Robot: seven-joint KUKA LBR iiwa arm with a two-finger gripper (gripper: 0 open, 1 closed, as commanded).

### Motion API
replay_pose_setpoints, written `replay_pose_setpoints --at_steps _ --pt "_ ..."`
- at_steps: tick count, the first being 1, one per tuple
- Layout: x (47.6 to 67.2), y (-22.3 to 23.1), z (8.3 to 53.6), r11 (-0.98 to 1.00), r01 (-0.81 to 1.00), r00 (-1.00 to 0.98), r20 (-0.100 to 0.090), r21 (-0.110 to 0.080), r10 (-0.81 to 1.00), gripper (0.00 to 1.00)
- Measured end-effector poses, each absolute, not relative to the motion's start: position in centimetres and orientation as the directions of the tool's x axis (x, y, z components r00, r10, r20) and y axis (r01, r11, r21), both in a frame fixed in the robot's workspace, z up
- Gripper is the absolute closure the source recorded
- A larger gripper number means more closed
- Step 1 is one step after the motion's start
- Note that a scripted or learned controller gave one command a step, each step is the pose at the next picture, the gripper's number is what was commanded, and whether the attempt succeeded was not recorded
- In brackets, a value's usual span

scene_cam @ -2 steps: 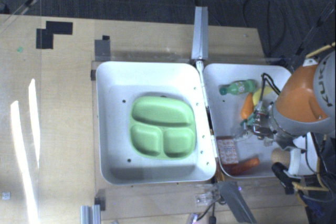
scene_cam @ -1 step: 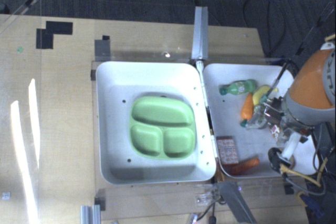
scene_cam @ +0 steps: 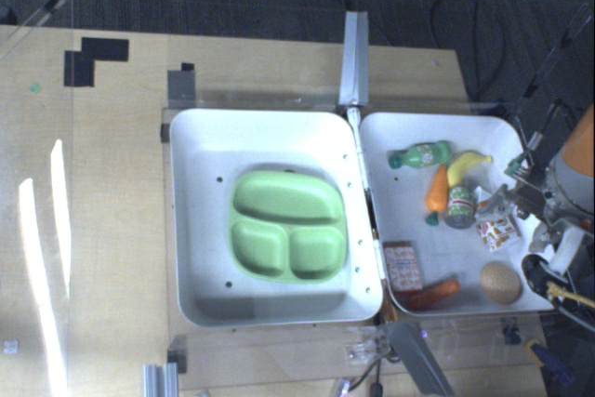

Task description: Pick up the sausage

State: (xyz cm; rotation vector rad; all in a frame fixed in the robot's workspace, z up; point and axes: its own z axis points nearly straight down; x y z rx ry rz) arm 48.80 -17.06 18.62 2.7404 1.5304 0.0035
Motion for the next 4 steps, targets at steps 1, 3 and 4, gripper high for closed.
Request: replay_pose_setpoints --at_steps 1,3,4 --pt "48.8 -10.5 9.8 -0.437 0.899 0.437 0.001 0.001 0.899 0.00" --pt "56.8 -10.2 8.8 -0.661 0.750 0.661 0.006 0.007 0.750 0.00" --pt "58.8 -17.3 15.7 -0.662 0.750 0.662 0.005 -0.012 0.750 0.00"
